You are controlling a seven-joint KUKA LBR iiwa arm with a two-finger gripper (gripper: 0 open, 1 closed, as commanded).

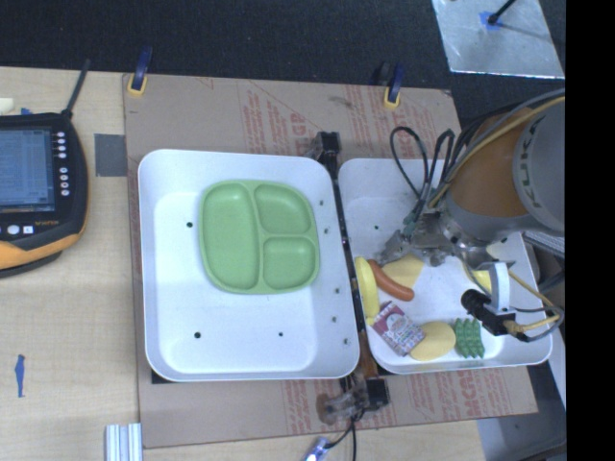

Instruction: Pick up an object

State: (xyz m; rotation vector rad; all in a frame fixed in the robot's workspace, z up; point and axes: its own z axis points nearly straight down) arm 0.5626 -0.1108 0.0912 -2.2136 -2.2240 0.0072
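Note:
My gripper hangs low over the right bin, just above a pale yellow piece and an orange-red sausage. A yellow banana lies along the bin's left wall. Nearer the front lie a red and white packet, a yellow lemon and a green ridged toy. The grey arm with its orange band covers the bin's right half, and another yellow thing peeks out beneath it.
The left bin holds a green divided plate. A handheld control pad lies at the far left of the bench. Black cables loop over the back of the right bin.

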